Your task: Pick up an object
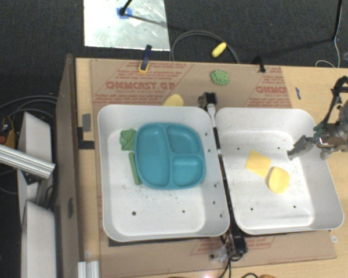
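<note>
Two shallow white plastic bins sit side by side on the cardboard-covered bench, the left bin [113,213] and the right bin [313,213] meeting along a dark seam. Inside the right bin lie two candidates for picking: a pale yellow flat wedge [257,163] and, touching its lower right corner, a rounder yellow lump [278,180]. My gripper [296,147] reaches in from the right edge, over the upper right part of that same bin, its grey tip pointing left and down toward the bin floor. Both yellow pieces lie near the tip, to its lower left, apart from it and not between my fingers; whether the fingers are spread or closed I cannot tell at this angle. Over in the left bin rests a teal plastic divided plate [170,156] with a green leafy piece [128,138] tucked against its left rim.
</note>
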Motion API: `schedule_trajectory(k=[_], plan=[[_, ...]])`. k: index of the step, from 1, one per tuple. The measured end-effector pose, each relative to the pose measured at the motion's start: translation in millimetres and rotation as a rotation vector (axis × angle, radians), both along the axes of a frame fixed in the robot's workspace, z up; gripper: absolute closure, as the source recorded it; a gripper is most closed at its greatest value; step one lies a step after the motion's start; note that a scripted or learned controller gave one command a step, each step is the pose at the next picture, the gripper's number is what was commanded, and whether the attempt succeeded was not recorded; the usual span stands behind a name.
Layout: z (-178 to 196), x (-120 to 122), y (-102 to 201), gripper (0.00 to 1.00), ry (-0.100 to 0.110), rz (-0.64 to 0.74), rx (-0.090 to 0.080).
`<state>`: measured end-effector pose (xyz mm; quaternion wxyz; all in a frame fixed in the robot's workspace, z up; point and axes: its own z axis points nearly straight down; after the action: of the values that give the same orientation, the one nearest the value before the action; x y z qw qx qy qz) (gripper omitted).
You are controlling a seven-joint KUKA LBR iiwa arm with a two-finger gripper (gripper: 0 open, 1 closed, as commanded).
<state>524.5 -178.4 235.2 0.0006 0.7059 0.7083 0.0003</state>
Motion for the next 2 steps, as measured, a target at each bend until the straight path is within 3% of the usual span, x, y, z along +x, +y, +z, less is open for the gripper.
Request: schedule_trajectory(k=[1,2], plan=[[-153.0,16.0,0.0,0.00,0.009,-0.001,0.003],[-134.3,18.8,-1.2,1.00,-0.002,-0.002,0.000]])
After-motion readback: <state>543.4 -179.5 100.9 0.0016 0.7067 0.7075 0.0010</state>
